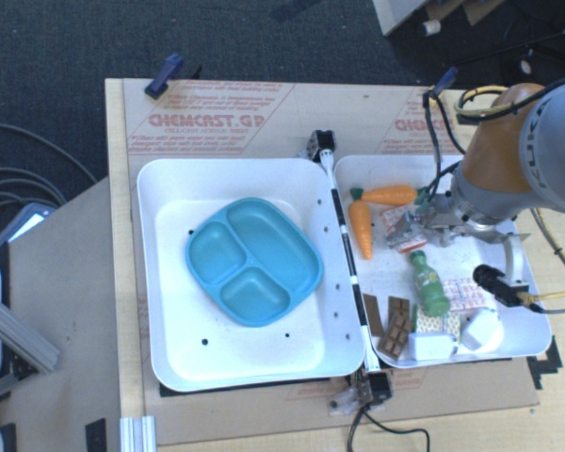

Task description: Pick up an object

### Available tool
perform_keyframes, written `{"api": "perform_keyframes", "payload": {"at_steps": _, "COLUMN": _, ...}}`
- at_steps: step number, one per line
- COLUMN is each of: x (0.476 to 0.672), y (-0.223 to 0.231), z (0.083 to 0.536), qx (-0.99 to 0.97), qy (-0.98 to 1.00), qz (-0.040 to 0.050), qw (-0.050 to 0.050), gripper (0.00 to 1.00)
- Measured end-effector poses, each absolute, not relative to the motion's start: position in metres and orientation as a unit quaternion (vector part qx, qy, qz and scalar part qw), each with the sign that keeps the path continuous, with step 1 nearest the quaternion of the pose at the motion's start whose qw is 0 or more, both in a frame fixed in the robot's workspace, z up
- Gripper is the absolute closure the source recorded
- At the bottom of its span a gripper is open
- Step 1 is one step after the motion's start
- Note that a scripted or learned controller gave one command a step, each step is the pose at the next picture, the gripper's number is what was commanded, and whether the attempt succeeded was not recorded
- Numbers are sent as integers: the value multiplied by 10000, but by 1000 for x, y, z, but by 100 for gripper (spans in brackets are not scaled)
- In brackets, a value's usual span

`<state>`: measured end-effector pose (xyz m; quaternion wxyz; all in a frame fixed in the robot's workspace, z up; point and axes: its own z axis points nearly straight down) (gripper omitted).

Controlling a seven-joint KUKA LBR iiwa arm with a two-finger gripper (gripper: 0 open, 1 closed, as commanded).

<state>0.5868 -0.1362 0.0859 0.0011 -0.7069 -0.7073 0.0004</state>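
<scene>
The arm reaches in over the right-hand bin [537, 332], and its gripper [424, 222] hangs low among the clutter near the bin's far end. From where I stand I cannot tell how the jaws are set; the metal parts blur into the wrapper under them.

Just below the jaws lies a crinkly snack packet [400, 229], which looks to me like the thing being gone for, since the tool sits right over it. Two carrots [361, 228] lie close beside the jaws toward the other bin, one pointing along the divider, one across the far end. A green bottle [428, 283] rests a little nearer to me than the jaws, with chocolate bars [394, 326] and white blocks [480, 330] further on.

The left bin [160, 252] carries a blue divided plate [254, 262], well apart from the jaws.
</scene>
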Motion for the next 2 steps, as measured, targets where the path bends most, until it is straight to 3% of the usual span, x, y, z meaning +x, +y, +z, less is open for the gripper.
{"api": "perform_keyframes", "payload": {"at_steps": 1, "x": 587, "y": -136, "z": 96, "qx": -7071, "qy": -7071, "qz": 1, "qw": 7, "gripper": 100}}
{"api": "perform_keyframes", "payload": {"at_steps": 2, "x": 580, "y": -60, "z": 207, "qx": -7066, "qy": -7076, "qz": -5, "qw": 1, "gripper": 100}}
